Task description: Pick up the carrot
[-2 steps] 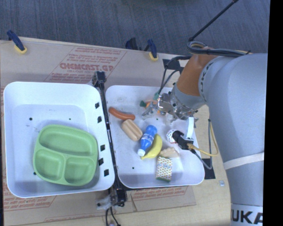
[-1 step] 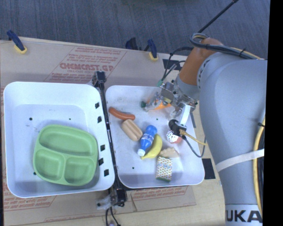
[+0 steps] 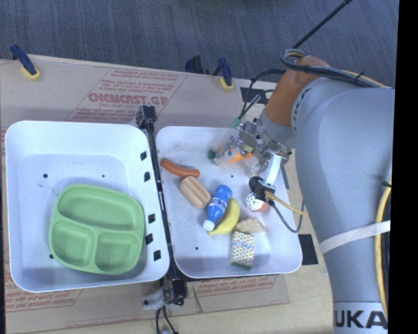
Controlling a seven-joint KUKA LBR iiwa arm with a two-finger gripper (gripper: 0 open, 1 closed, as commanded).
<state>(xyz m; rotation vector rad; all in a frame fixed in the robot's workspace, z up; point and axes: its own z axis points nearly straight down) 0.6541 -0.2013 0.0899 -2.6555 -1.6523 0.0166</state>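
Camera view: carrot lying at the far edge of the right bin, right beneath the gripper. Cannot tell how the claw is set. Probably light, stiff, smooth plastic toy; best pinched across its thicker orange middle.

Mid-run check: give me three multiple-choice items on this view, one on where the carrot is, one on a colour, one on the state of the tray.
1. Where does the carrot lie?
A. in the left bin
B. at the far end of the right bin, by the gripper
C. on the cardboard

2. What colour is the divided tray?
A. green
B. red
C. blue

3. How does the divided tray sit?
A. flipped over
B. leaning on the bin wall
C. flat in the left bin, nothing in its compartments

Key: 1 B, the orange carrot lies at the gripper. 2 A, it is pale green. 3 C, it lies flat, compartments bare.
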